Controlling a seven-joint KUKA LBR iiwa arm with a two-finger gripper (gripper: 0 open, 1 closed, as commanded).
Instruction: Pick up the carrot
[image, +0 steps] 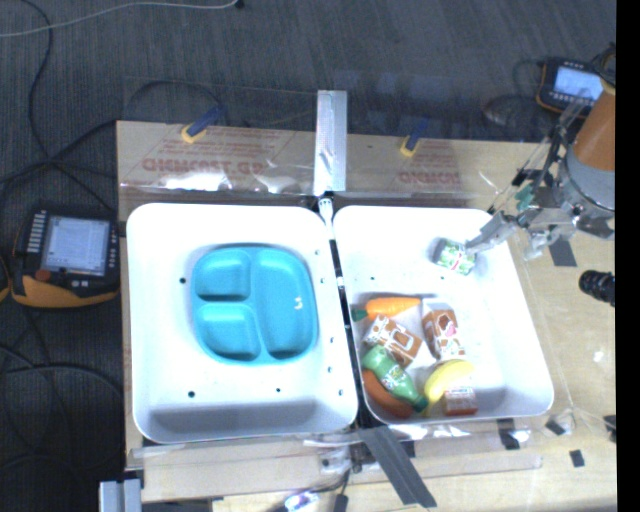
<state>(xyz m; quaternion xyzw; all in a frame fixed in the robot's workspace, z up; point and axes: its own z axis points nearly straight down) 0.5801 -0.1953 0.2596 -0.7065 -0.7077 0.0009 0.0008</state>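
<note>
a: what's around the worktop (580, 340)?

b: dark carpet with loose cables, a handheld pendant with a lit screen (65, 252) on the floor far off on the opposite side from the fingers, and a second one (568, 85) just above the arm.

a: and on it?

b: two white bins side by side. the left bin (150, 400) carries a blue divided tray (255, 303). the right bin (520, 340) has the food toys.

a: where are the fingers?

b: the fingers (468, 250) sit low over the upper part of the right bin, reaching in from the right. a small white and green packet (456, 257) lies right at their tips. i cannot tell whether they are closed on it or only touching it, nor how far apart they stand.

a: the carrot?

b: the carrot (392, 305) lies flat below and to the left of the fingers, well apart from them, near the bin's left wall. just below it are two brown and white cartons (396, 340), then a green item (385, 366), a banana (447, 379) and a red piece (460, 403), all further from the fingers.
</note>
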